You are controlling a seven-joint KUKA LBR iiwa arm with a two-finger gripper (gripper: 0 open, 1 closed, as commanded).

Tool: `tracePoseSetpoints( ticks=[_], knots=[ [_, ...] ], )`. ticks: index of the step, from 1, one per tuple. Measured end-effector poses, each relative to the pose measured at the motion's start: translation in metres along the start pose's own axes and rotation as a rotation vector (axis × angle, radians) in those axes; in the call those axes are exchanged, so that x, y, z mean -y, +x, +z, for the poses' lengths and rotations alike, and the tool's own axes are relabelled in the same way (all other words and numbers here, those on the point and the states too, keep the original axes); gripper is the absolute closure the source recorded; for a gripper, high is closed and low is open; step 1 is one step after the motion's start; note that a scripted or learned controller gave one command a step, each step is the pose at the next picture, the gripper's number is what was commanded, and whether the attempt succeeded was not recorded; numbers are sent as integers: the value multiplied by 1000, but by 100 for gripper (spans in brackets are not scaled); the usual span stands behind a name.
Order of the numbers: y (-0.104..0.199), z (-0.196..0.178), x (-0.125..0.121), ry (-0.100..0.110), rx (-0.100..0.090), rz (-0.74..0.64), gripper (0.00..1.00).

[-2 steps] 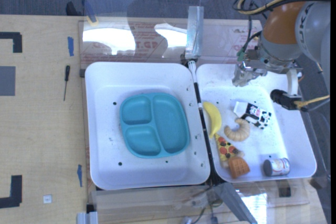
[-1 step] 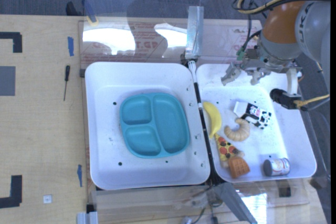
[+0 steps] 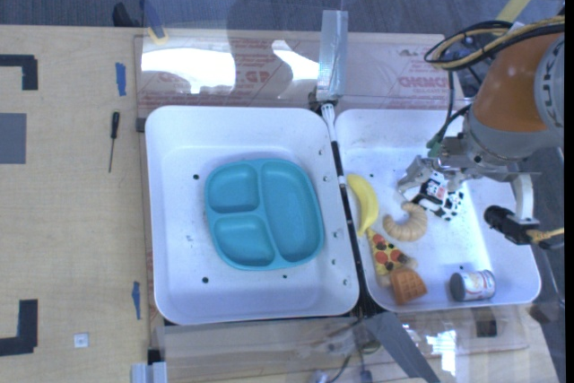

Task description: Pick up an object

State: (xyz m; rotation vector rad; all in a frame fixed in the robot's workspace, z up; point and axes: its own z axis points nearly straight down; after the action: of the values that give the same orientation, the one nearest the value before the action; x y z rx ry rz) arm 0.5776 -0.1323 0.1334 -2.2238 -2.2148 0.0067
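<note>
Fixed overhead camera, slanted down (seemingly mid-distance), both bins (image 3: 179, 220) framed

2 shallow white plastic bins (image 3: 170, 193): smooth, slight sheen | teal 3-compartment plastic tray (image 3: 265, 213): smooth, matt | pale wooden bench top (image 3: 67, 238): matt, grained | yellow plastic banana (image 3: 363, 200): glossy | small silver metal can (image 3: 473, 285): shiny | clear plastic sheet (image 3: 233, 58): glossy, reflective

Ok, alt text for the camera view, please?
A grey arm's two-finger gripper hangs over the right white bin, above a croissant, near a yellow banana, pizza slice and can. A teal three-compartment plate lies in the left bin.
</note>
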Motion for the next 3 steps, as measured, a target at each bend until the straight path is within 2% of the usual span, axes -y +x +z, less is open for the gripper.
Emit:
tracePoseSetpoints(
  ticks=[1,2,3],
  knots=[
    [1,43,-30,-18,4,-5,0],
    [39,24,-65,-10,-1,-9,0],
    [2,46,-6,-9,1,-1,0]
  ],
)
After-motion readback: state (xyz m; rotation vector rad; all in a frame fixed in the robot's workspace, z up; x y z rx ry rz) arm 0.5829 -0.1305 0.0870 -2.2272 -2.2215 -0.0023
